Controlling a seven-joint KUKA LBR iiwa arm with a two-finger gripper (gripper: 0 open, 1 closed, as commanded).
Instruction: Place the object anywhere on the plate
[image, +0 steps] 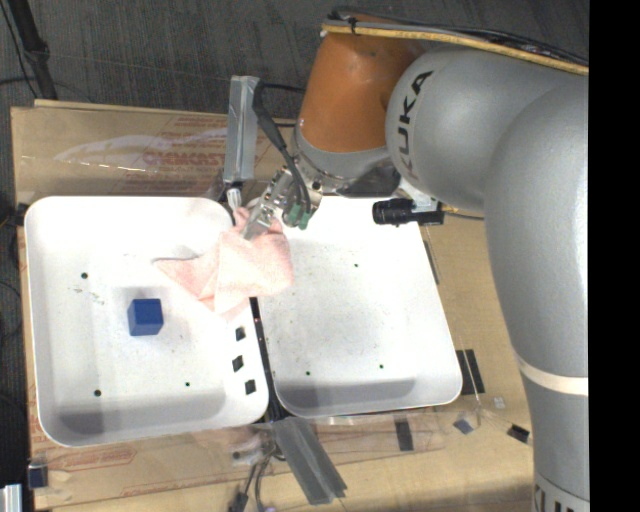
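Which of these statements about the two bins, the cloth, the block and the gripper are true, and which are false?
1. The blue block lies in the left bin. True.
2. The pink cloth lies wholly inside the right bin. False: it drapes over the divide between the bins, mostly on the left bin's side.
3. The gripper is at the cloth's upper corner. True.
4. The blue block rests on the cloth. False: it sits apart from it, on the bin floor.
5. The arm hangs over the left bin's near left corner. False: it reaches over the bins' far edge.
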